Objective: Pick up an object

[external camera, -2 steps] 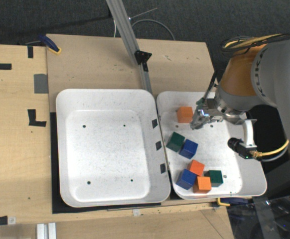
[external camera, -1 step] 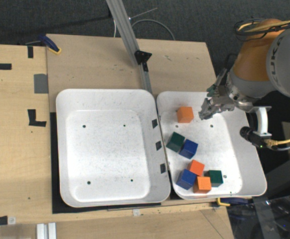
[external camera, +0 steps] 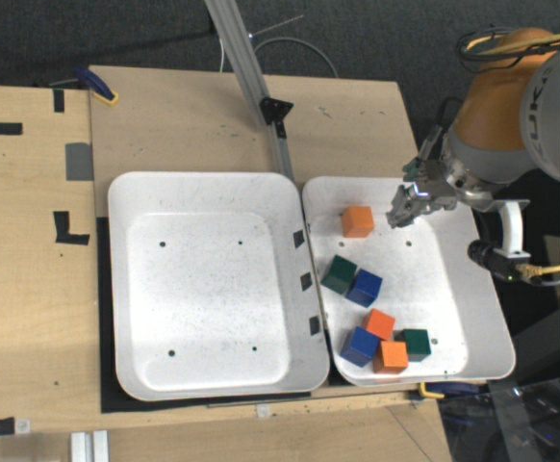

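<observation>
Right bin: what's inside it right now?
The right bin holds seven cubes: a lone orange cube, a green cube touching a blue cube, and a front cluster whose floor patch is covered.

Orange cube [external camera: 357,221] alone, upper right bin [external camera: 453,287]; blue, green, orange cubes [external camera: 376,330] clustered lower down.

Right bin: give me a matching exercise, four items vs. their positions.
Items:
1. lone orange cube
2. gripper
3. green cube at the far right of the cluster
4. left bin

Places:
A. beside the right bin, no cubes in it
B. near front edge, next to an orange cube
C. back half of the right bin, apart from the cluster
D. above the right bin's back part, right of the lone cube

Pairs: 1-C, 2-D, 3-B, 4-A
</observation>
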Motion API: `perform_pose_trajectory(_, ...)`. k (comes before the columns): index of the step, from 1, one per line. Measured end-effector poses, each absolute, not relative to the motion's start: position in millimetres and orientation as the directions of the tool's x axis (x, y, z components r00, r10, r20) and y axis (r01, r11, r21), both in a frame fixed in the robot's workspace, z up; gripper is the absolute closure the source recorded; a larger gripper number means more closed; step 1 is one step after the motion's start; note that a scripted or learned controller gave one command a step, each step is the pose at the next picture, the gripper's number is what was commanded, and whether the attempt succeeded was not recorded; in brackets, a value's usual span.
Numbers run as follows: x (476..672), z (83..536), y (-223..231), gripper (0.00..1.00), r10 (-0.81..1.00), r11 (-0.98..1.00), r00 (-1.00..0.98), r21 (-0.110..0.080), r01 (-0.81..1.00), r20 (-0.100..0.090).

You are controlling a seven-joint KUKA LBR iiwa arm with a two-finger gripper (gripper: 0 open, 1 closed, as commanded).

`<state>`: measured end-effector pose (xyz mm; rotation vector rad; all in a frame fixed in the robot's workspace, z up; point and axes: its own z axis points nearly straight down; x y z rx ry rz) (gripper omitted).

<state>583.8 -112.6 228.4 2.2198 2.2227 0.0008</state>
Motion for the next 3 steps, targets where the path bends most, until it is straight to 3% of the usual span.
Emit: perform_pose_trajectory(3,614.7,242,50,1.00,1.000,0.007,-0.007,0.000,1.000,0.002)
